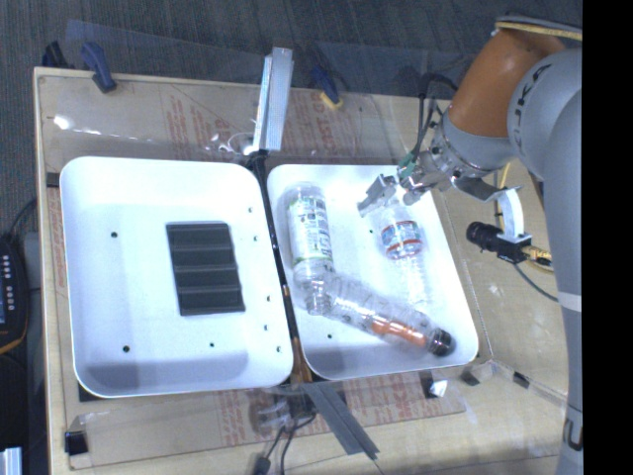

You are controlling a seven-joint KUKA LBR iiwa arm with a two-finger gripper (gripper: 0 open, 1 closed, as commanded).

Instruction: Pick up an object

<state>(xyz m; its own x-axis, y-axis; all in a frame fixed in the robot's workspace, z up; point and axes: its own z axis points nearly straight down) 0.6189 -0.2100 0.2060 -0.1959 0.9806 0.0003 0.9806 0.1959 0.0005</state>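
Observation:
My gripper [391, 194] hangs over the far right part of the right bin [457, 295], open, with nothing between its fingers. Just below it lies a clear bottle with a red and blue label [404, 250]. A clear bottle with a green and white label [309, 234] lies along the bin's left side. A third clear bottle [381, 322], with orange inside and a dark cap, lies slantwise across the near part of the bin, and its neck end touches the green-labelled bottle. A black ridged slab [205, 268] lies flat in the middle of the left bin [99, 196].
The two bins meet at a narrow divider [277, 265]. A grey metal bar [274, 100] stands up behind the bins, with blue clamps [97, 67] on the bench's far edge. The arm's orange band [495, 77] is at the upper right.

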